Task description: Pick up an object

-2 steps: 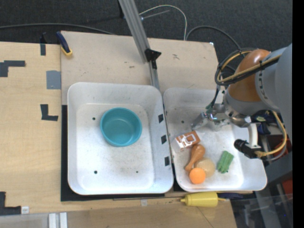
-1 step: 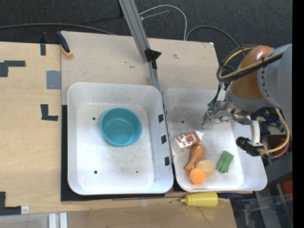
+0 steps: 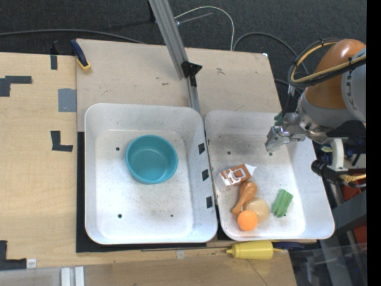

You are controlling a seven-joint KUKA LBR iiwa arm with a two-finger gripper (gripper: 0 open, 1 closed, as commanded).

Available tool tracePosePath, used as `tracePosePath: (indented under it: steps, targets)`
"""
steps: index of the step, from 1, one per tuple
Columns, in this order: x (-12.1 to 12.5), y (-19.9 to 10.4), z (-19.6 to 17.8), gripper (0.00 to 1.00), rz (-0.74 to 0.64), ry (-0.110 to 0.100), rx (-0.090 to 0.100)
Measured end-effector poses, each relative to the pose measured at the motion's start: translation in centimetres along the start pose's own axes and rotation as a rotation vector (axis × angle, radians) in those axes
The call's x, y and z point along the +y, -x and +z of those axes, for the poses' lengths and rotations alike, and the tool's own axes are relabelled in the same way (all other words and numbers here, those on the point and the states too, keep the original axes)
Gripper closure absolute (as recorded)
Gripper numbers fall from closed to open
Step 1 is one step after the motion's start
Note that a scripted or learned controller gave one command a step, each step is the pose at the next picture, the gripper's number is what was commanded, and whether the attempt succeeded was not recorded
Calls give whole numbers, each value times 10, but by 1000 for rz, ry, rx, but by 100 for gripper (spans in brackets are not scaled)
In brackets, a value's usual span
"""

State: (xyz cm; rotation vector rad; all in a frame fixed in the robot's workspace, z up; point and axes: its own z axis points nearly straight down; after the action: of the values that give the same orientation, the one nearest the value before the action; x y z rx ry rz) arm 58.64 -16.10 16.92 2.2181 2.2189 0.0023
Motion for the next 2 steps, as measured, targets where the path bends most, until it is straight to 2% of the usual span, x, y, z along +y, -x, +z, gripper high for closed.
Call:
tracePosePath:
  steps: [1,2]
  targets:
    - [1,0,-43,100,-1,-1,1]
    - [14,-64,-48,100,-8,-4,4]
